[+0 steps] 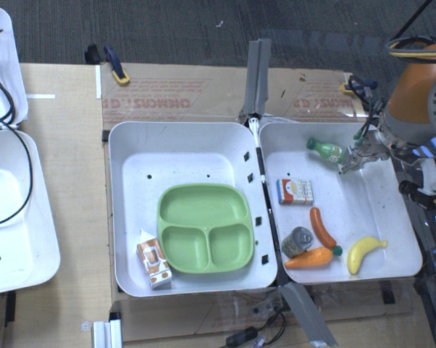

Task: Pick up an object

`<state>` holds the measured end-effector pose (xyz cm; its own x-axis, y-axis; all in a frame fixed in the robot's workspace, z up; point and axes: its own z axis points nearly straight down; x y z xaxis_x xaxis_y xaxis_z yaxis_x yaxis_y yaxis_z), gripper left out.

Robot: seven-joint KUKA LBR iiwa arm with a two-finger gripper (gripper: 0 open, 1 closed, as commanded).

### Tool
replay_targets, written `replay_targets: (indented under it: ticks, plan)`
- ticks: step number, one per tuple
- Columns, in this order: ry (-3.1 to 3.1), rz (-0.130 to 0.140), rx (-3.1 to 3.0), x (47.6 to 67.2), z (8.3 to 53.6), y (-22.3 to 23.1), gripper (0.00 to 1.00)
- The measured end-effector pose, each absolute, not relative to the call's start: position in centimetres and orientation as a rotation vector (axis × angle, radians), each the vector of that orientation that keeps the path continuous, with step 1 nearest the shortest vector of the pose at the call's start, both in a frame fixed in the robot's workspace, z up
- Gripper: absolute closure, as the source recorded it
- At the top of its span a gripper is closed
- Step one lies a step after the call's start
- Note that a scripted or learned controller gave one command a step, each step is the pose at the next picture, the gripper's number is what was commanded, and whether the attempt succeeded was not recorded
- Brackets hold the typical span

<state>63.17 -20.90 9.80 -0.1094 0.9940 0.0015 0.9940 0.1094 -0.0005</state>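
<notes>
Judging from how things lie, the green bottle [325,149] looks like the pick being lined up: it's lying on its side near the back of the right bin [392,267], with the gripper [350,163] just beside its right end. Whether the jaws are apart or together can't be told from here, too small and blurry, and nothing is seen held between them. The bottle is probably light, hollow plastic, smooth and rounded, so it could well get rolled or squirted out if pinched off-centre; across the fat middle of the body seems the place to be gripped, not the skinny neck. Room-wise, the bin's back wall is near, so little space is left on that side, while open floor is available toward the front. The small box [295,191] sits near but apart, and the sausage [321,227], carrot [311,258], can [298,241] and banana [364,253] are well apart down front.
</notes>
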Motion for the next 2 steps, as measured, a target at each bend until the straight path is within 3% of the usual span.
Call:
replay_targets:
  ticks: [1,2]
  plan:
    - [-2.338,-0.002,-2.093,63.2,9.8,-20.8,0.0]
    - [-2.441,0.003,-1.965,65.8,8.9,-20.4,0.0]
